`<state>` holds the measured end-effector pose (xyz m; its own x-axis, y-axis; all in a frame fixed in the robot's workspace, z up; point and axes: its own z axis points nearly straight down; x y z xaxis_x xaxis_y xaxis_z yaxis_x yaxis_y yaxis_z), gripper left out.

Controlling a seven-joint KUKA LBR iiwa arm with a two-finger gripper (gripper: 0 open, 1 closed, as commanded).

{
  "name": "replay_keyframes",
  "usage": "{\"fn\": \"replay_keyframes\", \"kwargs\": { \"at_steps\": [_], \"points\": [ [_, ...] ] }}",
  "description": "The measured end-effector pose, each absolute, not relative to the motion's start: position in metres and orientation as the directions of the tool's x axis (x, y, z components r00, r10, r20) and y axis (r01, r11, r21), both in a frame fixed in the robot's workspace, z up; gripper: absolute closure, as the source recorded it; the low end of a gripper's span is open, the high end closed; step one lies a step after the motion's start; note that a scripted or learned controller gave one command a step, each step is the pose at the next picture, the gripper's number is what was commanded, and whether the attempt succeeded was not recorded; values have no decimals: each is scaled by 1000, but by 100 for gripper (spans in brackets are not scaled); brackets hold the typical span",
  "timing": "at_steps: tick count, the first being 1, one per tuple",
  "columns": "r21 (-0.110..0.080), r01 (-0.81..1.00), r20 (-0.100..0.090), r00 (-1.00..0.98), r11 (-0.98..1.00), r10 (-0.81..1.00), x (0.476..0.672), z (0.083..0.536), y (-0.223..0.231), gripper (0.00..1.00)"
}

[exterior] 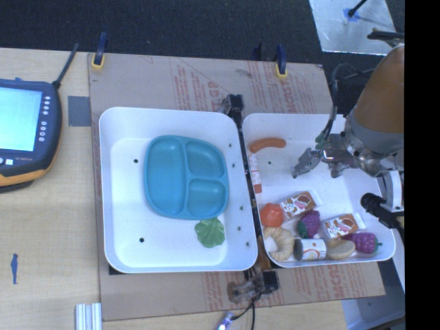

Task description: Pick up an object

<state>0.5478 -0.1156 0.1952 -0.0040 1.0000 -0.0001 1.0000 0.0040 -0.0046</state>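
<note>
The jaws [317,162] are positioned at the right of the frame, over bare floor of the right bin [289,126], and appear spread wide with nothing between them. No object has yet been taken. The candidate objects are packed into the lower part of that bin: a tomato [271,215], a croissant [278,240], a can [311,249], two snack packets [298,204] and purple grapes [311,223]. A sausage [267,144] lies apart near the upper left of the bin. Because the lower objects touch one another, a descent there is judged likely to strike neighbours or pinch two at once. The sausage, being isolated, is judged the safer target.
</note>
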Motion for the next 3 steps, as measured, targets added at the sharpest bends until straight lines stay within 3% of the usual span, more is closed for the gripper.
{"fn": "replay_keyframes", "kwargs": {
  "at_steps": [1, 2, 3],
  "points": [
    [13, 1000, -2, -4, 4, 1000, 517, 111, -120, 0],
    [26, 1000, -17, -3, 4, 1000, 520, 126, -127, 100],
    [26, 1000, -17, -3, 3, 1000, 519, 125, -127, 0]
  ]
}}
